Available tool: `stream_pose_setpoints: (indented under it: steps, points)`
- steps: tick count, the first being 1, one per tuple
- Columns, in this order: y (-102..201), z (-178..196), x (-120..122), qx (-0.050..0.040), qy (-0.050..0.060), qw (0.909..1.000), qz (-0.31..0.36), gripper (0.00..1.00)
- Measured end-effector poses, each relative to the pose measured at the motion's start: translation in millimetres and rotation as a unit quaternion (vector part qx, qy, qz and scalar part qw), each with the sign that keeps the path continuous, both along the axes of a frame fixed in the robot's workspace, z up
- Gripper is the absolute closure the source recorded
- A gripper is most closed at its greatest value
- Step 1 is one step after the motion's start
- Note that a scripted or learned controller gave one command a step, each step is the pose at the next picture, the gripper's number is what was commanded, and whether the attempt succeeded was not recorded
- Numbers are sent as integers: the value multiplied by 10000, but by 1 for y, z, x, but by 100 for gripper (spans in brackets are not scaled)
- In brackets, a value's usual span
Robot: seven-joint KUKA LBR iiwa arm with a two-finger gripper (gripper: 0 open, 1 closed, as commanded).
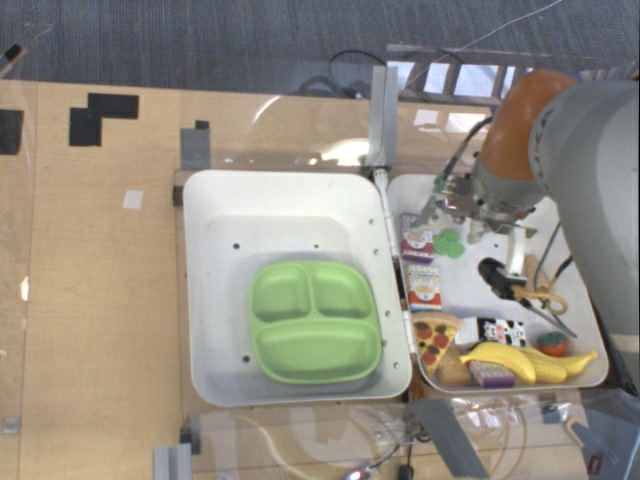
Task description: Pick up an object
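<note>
Right, I've got the gripper (455, 218) hanging over the far end of the right bin (466, 296), with the grey arm and its orange band coming in from the right of the view. From this angle I cannot tell whether the gripper is apart or together, and I see nothing held in it.

Closest candidate: a small green piece (452, 245) on the bin floor, just below the gripper in the view, nearly under it. Just to the left of the gripper is a pale carton (418, 241), against the bin's left wall. Below that carton is a red-marked carton (425, 287), a bit further from the gripper.

Moving on down, well apart from the gripper at the near end of the bin: a pizza slice (435, 333) in the lower left corner, a black-and-white card (502, 330) beside it, and a small red fruit (553, 345) further right. A banana (535, 362) lies along the near wall, with a purple block (492, 373) touching its left end.

Off to the gripper's lower left, the left bin (200, 268) holds a green divided plate (315, 323), lying flat. Both bins sit on the wooden counter (90, 268).
</note>
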State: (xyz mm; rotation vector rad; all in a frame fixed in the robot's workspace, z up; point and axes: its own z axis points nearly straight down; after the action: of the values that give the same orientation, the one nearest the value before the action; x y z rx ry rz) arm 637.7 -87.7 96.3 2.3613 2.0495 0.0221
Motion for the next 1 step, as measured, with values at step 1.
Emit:
stream_pose_setpoints:
  steps: [1]
  points:
    - [1,3,-24,-8,-74,9999,122,0]
